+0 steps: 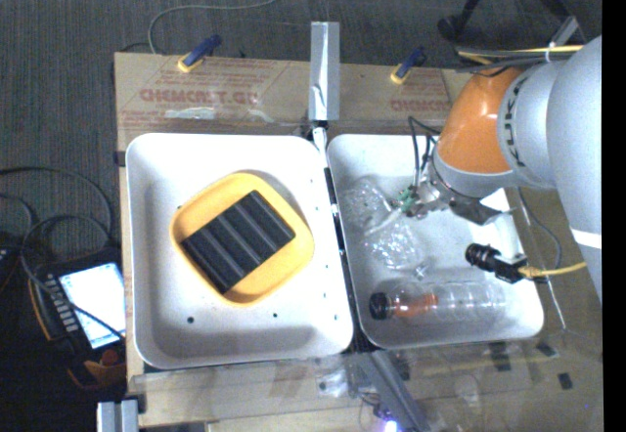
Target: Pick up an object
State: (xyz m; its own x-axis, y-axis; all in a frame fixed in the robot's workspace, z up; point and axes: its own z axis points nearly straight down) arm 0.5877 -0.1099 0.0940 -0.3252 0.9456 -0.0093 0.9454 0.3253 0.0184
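We hover our gripper [416,200] above the bottle [440,303]; its grip state we cannot tell. The bottle looks light, clear and slippery, so we judge mid-body the best hold.

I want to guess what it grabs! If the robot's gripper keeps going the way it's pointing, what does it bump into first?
Probably the crumpled clear plastic just below-left of the gripper in the right bin. Depth is hard to judge from above, so that's a best guess.
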